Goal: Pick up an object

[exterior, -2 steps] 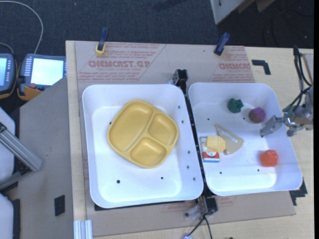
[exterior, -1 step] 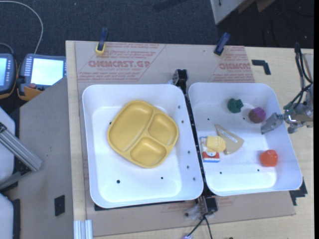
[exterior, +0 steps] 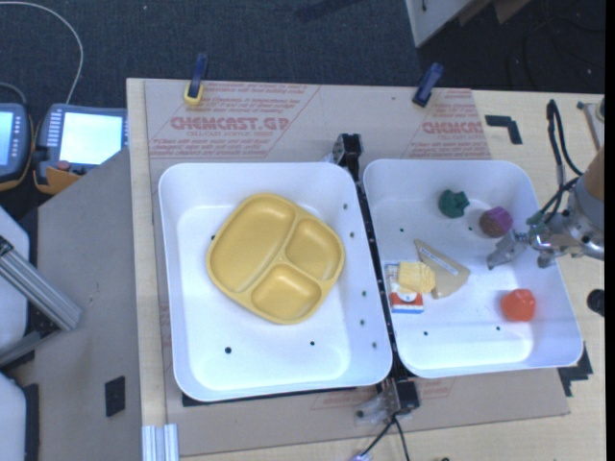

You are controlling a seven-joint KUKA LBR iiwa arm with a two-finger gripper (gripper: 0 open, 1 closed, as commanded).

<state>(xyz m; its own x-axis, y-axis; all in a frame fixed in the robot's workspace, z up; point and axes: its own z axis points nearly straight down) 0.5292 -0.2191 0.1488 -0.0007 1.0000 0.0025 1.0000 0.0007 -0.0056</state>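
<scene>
The right bin (exterior: 461,349) holds several small objects: a green lump (exterior: 453,202), a purple ball (exterior: 496,221), an orange-red ball (exterior: 518,304), a tan wedge (exterior: 444,265), a yellow piece (exterior: 416,277) and a red and white box (exterior: 406,302). My gripper (exterior: 524,257) hangs over the right side of this bin, below the purple ball and above the orange-red ball. It stands open, one finger (exterior: 502,254) pointing left, with nothing between its fingers.
The left bin (exterior: 192,334) holds a yellow sectioned plate (exterior: 276,256). A black divider (exterior: 370,257) runs between the bins. The arm (exterior: 591,195) comes in over the right bin's right rim. Clamps sit at the bench's back edge.
</scene>
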